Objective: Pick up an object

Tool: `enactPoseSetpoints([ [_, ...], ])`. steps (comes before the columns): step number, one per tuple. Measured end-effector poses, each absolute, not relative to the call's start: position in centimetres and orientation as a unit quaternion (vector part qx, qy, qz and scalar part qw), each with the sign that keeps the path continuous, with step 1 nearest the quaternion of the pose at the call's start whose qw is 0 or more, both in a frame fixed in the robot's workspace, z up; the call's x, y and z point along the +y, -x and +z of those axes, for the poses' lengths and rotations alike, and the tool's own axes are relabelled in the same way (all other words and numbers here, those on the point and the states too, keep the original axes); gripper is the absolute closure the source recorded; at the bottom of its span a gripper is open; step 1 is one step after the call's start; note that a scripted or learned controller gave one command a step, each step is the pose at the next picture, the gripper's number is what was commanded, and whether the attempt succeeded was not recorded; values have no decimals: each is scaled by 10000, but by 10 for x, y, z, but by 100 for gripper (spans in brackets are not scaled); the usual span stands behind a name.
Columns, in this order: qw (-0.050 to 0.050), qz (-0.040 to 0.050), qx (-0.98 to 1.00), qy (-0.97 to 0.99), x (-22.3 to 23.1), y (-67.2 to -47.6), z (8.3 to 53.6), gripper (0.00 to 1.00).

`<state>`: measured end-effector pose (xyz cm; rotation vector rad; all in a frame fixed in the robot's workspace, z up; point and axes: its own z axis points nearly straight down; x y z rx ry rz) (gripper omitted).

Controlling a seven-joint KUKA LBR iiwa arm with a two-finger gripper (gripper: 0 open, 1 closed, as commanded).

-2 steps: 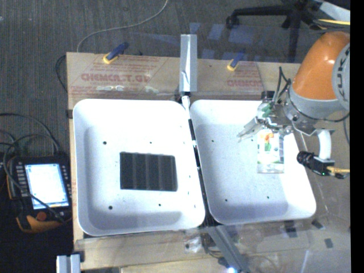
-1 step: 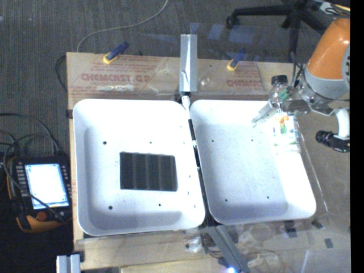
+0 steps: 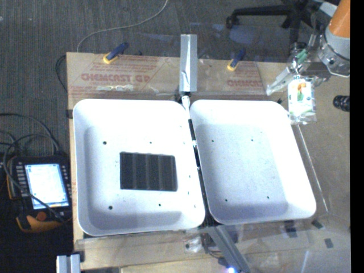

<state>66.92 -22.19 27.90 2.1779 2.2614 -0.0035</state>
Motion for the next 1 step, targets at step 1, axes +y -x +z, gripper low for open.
enactPoseSetpoints([
  [1,-10,70,7258,-6878,-210,-627,99,0],
])
